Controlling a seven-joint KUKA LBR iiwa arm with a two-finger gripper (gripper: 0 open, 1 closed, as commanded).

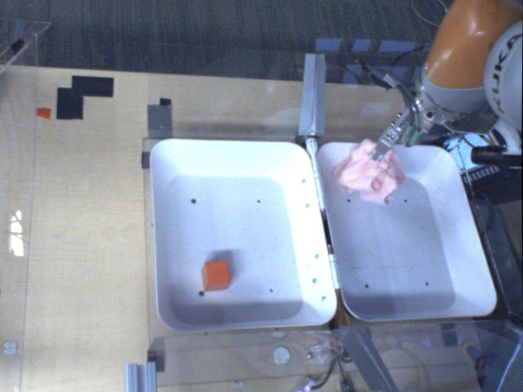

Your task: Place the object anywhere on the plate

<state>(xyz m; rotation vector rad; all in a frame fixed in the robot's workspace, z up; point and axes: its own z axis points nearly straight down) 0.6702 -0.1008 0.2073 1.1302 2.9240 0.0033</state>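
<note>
— What's closest to us?
— The two white bins. The left bin (233, 178) has an orange block (216, 275) near its front left.
— And the right bin (425, 251)?
— A pink plate (370, 175) lies in its far left corner, nothing else around it.
— The arm (466, 43)?
— Over that corner; its gripper (382, 149) touches the plate's far edge.

Cube (216, 275) in left bin (172, 219) — plate (372, 175) in right bin (441, 292), far corner
</note>
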